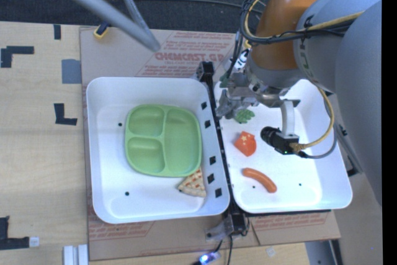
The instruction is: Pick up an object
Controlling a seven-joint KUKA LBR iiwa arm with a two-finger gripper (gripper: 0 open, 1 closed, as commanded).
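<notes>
My gripper (239, 105) is low over the far left part of the right bin (322, 195), right above a green leafy toy (244, 114) that pokes out beneath it. A red strawberry-like piece (246, 143) lies just in front of the gripper. An orange-red sausage (259, 179) lies nearer the front of the same bin. The wrist hides the fingertips.
The left bin (105, 133) holds a green divided plate (163, 139) and a pizza slice (193, 184) at the plate's front right corner. A black divider (213, 133) runs between the bins. A black cable end (277, 138) hangs over the right bin. The arm's bulk covers the right bin's far side.
</notes>
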